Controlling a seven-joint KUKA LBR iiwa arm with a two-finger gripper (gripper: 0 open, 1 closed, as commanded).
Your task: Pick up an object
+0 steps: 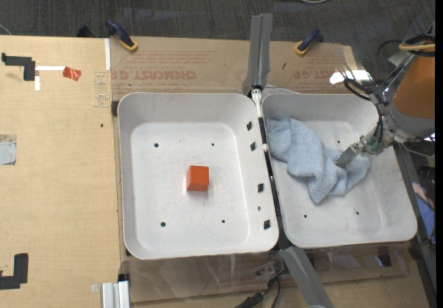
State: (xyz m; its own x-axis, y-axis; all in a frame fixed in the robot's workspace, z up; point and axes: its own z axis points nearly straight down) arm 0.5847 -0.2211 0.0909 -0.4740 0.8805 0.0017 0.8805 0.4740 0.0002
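Two white bins [138, 230] sit side by side; the gripper [348, 156] touches the blue towel's [308, 158] right edge, grip unclear. Closing and lifting come next.

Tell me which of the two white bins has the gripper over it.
The right bin, the one holding the crumpled light-blue towel. The gripper sits at the towel's right edge, while the left bin holds an orange block.
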